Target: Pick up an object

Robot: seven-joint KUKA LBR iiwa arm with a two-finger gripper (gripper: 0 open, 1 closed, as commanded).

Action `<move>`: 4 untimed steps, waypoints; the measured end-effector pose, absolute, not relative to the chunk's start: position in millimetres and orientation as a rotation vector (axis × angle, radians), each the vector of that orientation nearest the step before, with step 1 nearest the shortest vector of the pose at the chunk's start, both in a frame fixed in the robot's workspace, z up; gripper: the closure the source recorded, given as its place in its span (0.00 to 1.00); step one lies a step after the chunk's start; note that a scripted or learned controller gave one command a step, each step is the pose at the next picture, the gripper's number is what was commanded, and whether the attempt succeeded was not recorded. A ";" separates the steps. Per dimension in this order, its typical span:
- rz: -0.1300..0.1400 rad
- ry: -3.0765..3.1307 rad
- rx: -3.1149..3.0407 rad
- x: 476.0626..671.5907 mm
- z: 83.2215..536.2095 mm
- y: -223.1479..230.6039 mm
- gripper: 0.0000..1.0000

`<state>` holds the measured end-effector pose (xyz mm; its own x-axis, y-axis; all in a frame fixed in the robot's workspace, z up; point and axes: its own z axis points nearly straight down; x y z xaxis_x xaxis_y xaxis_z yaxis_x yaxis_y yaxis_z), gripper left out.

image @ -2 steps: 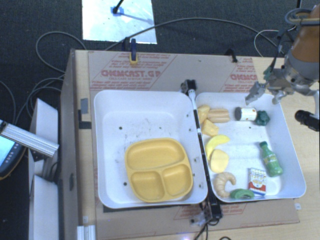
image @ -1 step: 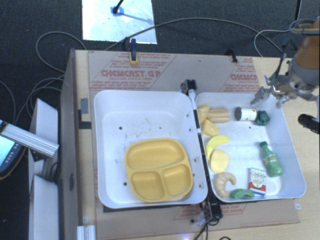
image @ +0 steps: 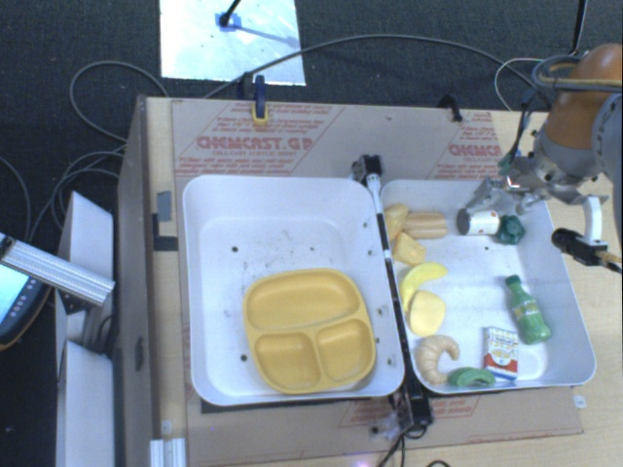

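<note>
Small white can [image: 479, 223] lying on its side at far right of right bin [image: 569, 305], dark green piece [image: 512, 229] touching its right end. Gripper [image: 490, 200] right above can; finger spread and any hold impossible to tell. Nearer in same bin: green bottle [image: 527, 310], red-and-white carton [image: 501, 350], croissant [image: 436, 353], green pepper [image: 470, 378], yellow food pieces [image: 417, 261] by left wall. Yellow divided tray [image: 310, 329] in left bin [image: 209, 261].
</note>
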<state>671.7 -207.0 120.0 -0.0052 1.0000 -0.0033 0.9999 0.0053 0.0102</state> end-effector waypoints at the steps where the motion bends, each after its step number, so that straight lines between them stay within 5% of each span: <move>1: 0.021 2.213 2.201 675.1 111.9 -206.4 0.00; 2: 0.005 2.224 2.214 669.9 85.9 -173.4 0.00; 3: 0.004 2.220 2.214 670.0 160.4 -191.7 0.00; 4: 0.003 2.221 2.216 664.3 187.3 -206.7 0.00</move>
